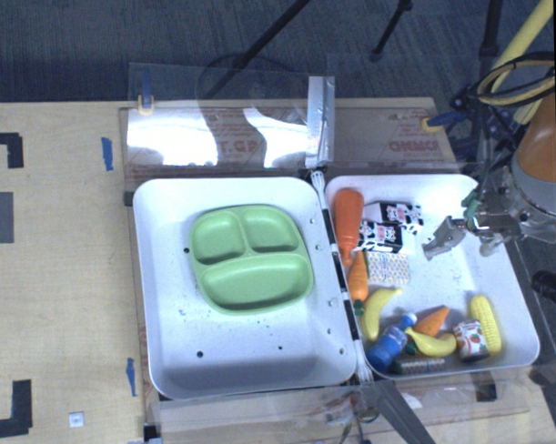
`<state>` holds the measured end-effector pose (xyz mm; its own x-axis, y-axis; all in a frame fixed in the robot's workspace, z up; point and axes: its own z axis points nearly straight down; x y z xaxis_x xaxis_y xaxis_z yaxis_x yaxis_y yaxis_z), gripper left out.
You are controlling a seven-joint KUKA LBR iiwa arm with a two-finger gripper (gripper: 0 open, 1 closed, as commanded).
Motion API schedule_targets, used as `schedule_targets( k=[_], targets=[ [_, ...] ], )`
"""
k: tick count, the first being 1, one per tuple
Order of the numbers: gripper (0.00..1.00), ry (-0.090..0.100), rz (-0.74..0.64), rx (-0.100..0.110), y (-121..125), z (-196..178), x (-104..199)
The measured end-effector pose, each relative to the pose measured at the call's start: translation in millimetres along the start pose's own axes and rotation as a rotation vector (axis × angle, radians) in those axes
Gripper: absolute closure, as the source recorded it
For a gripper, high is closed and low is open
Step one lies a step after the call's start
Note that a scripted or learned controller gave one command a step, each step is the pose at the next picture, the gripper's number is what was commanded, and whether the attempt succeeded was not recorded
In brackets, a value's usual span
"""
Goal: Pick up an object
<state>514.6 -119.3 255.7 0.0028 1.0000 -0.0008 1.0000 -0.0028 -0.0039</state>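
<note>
Nothing is picked yet: the gripper [459, 230] hangs with fingers apart and bare above the right bin [522, 294], its objects, including a corn cob [484, 321], lying below it

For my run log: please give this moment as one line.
arm: over right bin | gripper: above bin floor, nothing seen held | toys: along left wall and front, corn at front | left bin: green tray

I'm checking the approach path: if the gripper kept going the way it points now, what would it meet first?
Probably the black-and-white patterned box: the gripper, over the right bin, points that way. Depth is unclear; it might meet bare bin floor first.
</note>
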Motion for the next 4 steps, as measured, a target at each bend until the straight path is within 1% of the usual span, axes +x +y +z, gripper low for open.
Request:
schedule_targets(
  k=[1,2,3,4],
  targets=[
    [0.00,-0.001,-0.048,-0.003,12,-14,3],
    [0.00,0.001,-0.144,0.001,-31,107,23],
    [0.00,0.001,-0.240,-0.001,-34,118,-28],
    [0.00,0.000,-0.176,-0.002,-17,81,-31]
  ],
)
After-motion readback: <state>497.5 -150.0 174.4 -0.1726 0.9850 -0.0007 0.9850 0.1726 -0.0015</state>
